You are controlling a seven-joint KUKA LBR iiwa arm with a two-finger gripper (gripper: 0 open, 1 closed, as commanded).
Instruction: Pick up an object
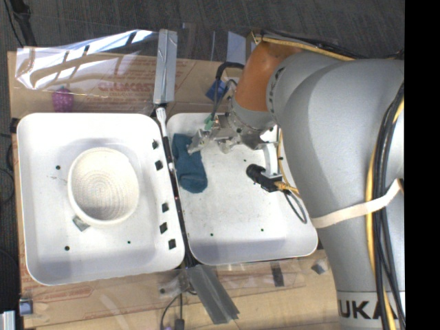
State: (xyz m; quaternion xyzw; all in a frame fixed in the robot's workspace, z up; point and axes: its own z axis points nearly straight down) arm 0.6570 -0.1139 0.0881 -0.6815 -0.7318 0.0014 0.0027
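A teal-blue piece of cloth (190,165) lies crumpled along the left wall of the right bin (234,243), near its far corner. My gripper (201,141) is low over the bin's far left part, right at the cloth's upper right edge. Whether it touches the cloth cannot be told. A round cream bowl-like object (103,184) with a ribbed inside sits in the middle of the left bin (41,253).
A small grey piece (80,223) pokes out beside the cream object's near left edge. The arm's grey body (344,136) covers the right bin's right side. Cardboard and clear plastic film (82,60) lie behind the bins.
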